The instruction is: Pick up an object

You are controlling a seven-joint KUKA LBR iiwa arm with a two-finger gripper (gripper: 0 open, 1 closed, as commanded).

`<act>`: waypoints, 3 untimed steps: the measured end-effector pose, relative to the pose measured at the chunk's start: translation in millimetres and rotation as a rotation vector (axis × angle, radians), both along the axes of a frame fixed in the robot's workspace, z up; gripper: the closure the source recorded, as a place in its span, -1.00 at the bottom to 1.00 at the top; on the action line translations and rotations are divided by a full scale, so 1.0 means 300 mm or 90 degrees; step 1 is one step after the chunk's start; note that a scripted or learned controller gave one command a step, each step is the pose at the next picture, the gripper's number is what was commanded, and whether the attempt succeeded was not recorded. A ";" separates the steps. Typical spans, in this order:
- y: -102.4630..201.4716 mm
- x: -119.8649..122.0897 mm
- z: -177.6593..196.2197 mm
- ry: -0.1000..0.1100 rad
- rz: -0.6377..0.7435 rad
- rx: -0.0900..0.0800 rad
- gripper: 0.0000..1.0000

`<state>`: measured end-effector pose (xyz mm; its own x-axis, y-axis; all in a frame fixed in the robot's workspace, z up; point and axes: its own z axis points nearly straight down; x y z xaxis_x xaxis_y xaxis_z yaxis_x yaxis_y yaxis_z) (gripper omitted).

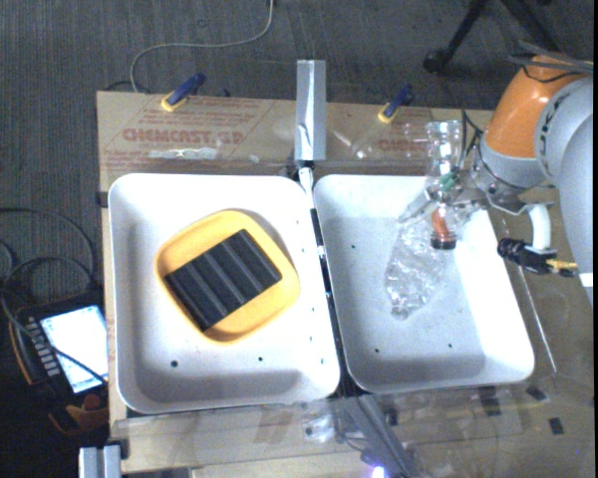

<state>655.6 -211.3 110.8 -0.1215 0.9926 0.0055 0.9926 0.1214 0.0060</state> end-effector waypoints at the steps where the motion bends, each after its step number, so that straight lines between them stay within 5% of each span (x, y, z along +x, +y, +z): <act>1: 0.004 0.010 -0.022 0.001 0.024 -0.001 -1.00; 2: 0.008 0.012 0.009 0.001 0.026 -0.002 1.00; 3: 0.244 0.043 0.277 0.003 0.096 -0.005 1.00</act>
